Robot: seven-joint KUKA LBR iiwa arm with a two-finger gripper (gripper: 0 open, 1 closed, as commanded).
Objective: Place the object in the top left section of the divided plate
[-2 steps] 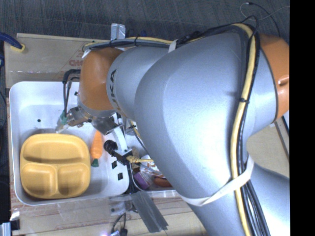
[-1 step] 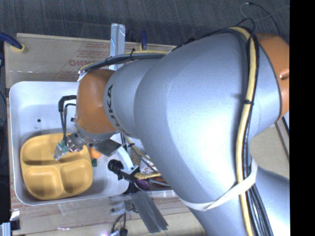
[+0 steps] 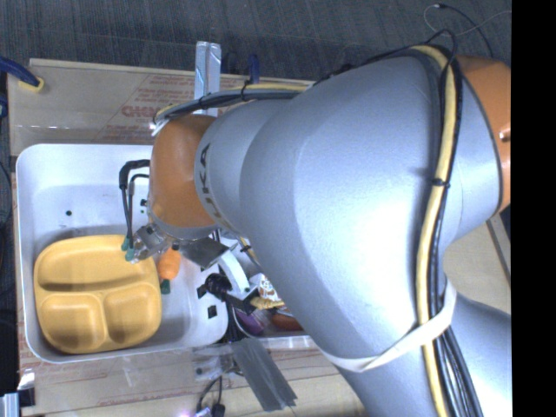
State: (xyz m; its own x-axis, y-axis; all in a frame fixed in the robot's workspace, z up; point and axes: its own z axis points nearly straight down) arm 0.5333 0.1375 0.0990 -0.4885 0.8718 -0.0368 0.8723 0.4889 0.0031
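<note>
Yellow divided plate in white bin (grey, orange-banded arm overhead)

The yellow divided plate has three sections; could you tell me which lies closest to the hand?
The long section, spanning the plate's upper edge in view, nearest the hand; both smaller ones lie below.

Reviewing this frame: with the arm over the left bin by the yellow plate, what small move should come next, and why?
Probably a short shift toward the plate's long upper section. The gripper sits at the plate's right edge, and an orange object shows just below it, beside the rim rather than over a compartment. Whether the object is gripped is unclear, so move slowly.
</note>
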